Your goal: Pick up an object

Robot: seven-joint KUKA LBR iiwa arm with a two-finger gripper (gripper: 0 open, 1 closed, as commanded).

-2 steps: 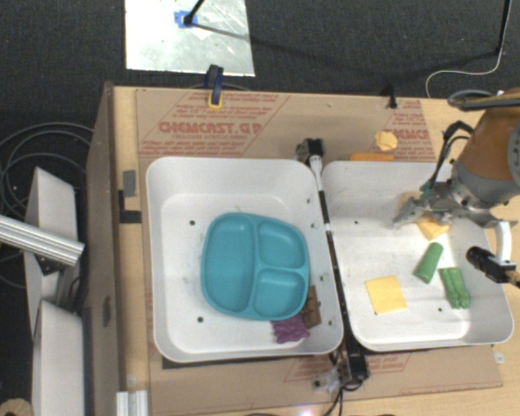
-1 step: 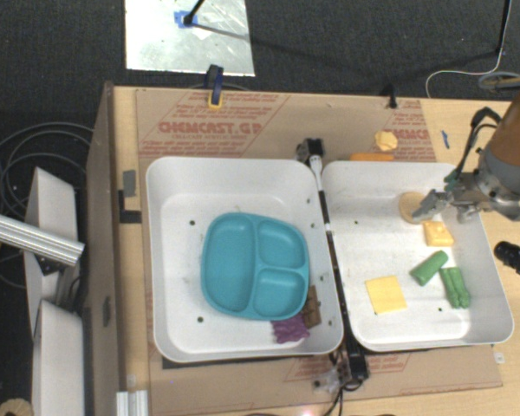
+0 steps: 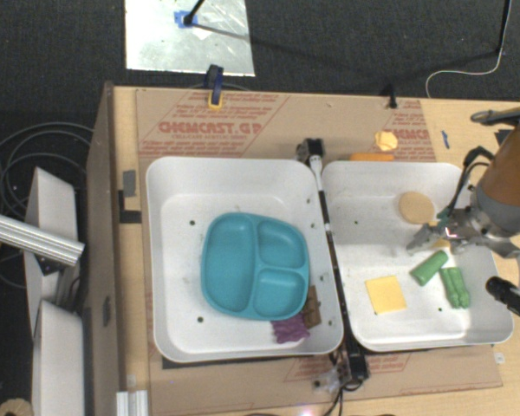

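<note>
gripper (image 3: 433,232) low in right bin (image 3: 364,319), above upper green piece (image 3: 429,268) | finger state: cannot tell | second green piece (image 3: 455,287) just beside, yellow square (image 3: 386,294) near | likely light, stiff, smooth plastic, may roll | grab across narrow middle

Arm: grey, coming in from 3 o'clock, bent low over the bench.
Wrist: orange band at the 3 o'clock edge.
Gripper (image 3: 433,235): points toward 9 o'clock, small, dark and blurry at its tip.
</note>
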